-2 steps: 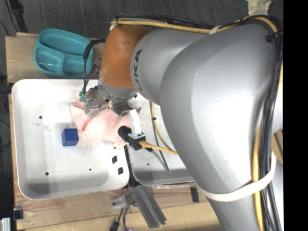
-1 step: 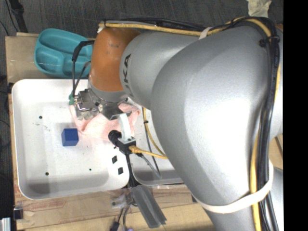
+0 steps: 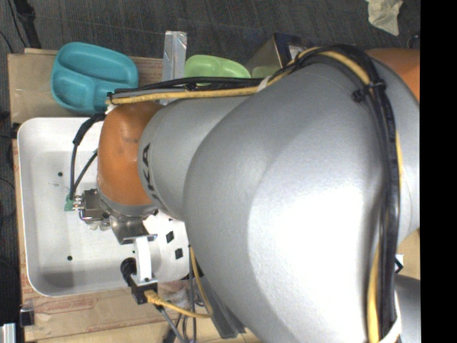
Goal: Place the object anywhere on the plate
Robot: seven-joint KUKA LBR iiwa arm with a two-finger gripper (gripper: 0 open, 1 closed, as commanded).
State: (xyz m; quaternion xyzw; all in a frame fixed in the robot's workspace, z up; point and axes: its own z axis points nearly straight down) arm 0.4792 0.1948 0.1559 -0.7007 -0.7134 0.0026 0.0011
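Note:
My grey arm (image 3: 285, 191) reaches from the right and covers most of the bench. Its orange band (image 3: 125, 159) hangs over the left white bin (image 3: 39, 191), and the gripper (image 3: 88, 207) points down into that bin near its middle. The wrist hides whatever lies under it. A teal divided plate (image 3: 93, 73) rests at the bench's back left, beyond the bin's far rim. A green plate (image 3: 216, 67) sits further right along the back edge, partly behind the arm's cables.
The bare floor of the left bin shows to the left of the gripper. A clear upright piece (image 3: 175, 48) stands between the two plates. Crumpled paper (image 3: 382, 9) lies on the dark floor at the top right.

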